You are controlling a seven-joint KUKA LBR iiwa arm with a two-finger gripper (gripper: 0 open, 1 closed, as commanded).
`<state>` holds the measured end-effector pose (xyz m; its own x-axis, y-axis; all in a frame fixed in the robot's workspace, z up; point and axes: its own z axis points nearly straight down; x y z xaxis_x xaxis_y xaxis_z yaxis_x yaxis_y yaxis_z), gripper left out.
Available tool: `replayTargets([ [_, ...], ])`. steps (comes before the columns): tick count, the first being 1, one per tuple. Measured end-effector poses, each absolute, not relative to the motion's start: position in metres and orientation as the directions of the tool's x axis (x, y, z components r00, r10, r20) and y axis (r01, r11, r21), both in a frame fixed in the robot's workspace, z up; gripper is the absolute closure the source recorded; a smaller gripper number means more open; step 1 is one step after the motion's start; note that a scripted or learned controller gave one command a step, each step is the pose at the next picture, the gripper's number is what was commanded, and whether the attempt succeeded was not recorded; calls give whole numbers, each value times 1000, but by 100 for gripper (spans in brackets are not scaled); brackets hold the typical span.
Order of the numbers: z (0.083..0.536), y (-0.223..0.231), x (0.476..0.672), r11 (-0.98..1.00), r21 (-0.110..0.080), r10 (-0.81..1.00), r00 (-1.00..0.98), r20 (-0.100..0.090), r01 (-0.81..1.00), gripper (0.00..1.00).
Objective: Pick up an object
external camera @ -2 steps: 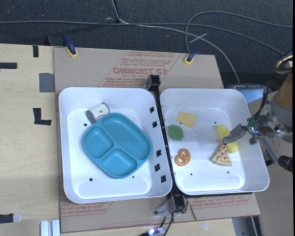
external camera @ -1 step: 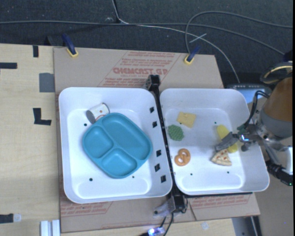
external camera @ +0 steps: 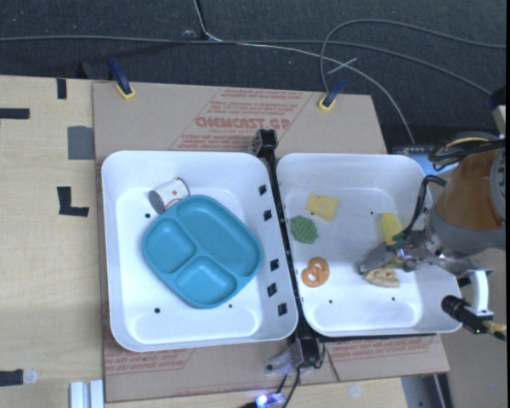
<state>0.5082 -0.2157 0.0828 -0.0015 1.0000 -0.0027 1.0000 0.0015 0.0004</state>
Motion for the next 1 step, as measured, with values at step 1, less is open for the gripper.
replayTargets([
  [1,86,-216,509,1,2,1000,-1,-1,1000,0],
])
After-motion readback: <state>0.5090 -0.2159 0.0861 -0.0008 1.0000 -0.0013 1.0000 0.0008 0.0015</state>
